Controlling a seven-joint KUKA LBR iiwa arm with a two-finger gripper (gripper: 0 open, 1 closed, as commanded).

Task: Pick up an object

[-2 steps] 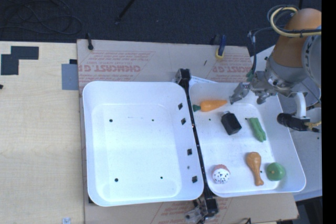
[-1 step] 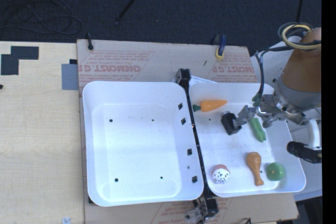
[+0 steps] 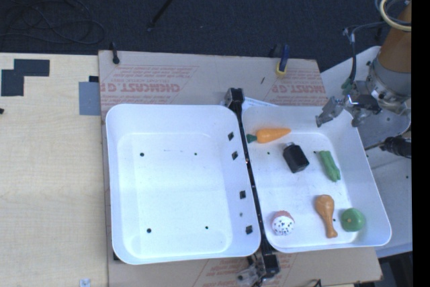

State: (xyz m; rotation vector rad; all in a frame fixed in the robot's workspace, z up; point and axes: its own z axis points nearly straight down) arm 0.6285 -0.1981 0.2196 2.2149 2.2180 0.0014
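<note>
— Tool position first: where does it sit?

— At the upper right, over the far corner of the right bin, above the rim rather than down among the things. Its two fingers look spread apart with nothing between them, so it holds nothing.

— What is nearest to it?

— The green piece, I'd judge. It lies below and slightly left of the tool in the view, near the bin's right wall, with its long axis running roughly top to bottom, a little tilted. The black block is just left of it, and the carrot lies crosswise near the divider.

— And the rest?

— Drumstick, green ball and spotted ball sit along the near edge, well apart from the tool.

— So the coming move?

— Probably a short reach toward the near side and down, fingers closing across the green piece's narrow width.
</note>
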